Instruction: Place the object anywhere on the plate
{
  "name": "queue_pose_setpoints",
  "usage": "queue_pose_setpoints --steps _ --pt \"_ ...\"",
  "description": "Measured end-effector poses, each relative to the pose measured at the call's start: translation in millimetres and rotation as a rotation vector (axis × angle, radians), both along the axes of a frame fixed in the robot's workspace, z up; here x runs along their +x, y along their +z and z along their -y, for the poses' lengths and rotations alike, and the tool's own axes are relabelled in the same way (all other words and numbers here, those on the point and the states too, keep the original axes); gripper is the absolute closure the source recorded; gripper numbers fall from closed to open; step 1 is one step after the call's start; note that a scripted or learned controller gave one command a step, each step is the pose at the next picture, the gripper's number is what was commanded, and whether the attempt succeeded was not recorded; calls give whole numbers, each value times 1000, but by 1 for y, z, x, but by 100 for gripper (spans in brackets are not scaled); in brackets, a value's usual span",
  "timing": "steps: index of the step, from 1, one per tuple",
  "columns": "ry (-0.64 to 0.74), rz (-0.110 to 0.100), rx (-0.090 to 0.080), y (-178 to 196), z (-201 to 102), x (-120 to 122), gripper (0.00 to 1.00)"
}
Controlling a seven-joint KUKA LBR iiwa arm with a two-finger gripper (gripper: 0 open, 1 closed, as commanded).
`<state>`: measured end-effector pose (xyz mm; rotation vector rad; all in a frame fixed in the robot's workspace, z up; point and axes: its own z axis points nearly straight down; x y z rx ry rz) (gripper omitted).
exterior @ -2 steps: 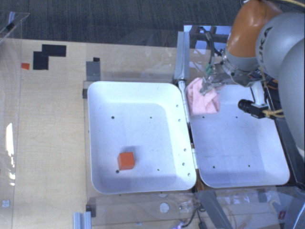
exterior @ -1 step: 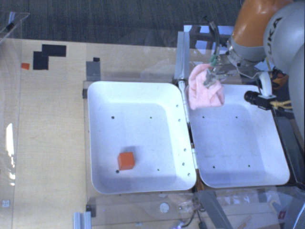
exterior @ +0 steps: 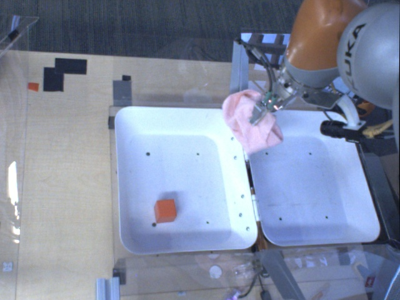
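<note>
A pink crumpled cloth (exterior: 249, 129) hangs over the seam between the two bins, near their far edge. My gripper (exterior: 260, 111) reaches in from the upper right and is shut on the cloth's top, with the fabric bunched around the fingertips. A small orange block (exterior: 165, 210) lies on the floor of the left bin (exterior: 187, 161), toward its near left corner and well apart from the gripper.
The right bin (exterior: 312, 192) lies under the arm's wrist (exterior: 319, 30). Black cable and fittings (exterior: 340, 129) stick out at the right bin's far right edge. Black and orange markers (exterior: 59, 74) sit on the bench at far left.
</note>
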<state>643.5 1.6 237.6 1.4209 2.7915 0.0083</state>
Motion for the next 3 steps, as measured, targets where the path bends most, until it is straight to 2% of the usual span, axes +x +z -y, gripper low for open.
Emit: queue_pose_setpoints --steps 2,3 --pt "801 3 -6 15 -87 -43 100" --pt "942 4 -6 17 -135 -67 100"
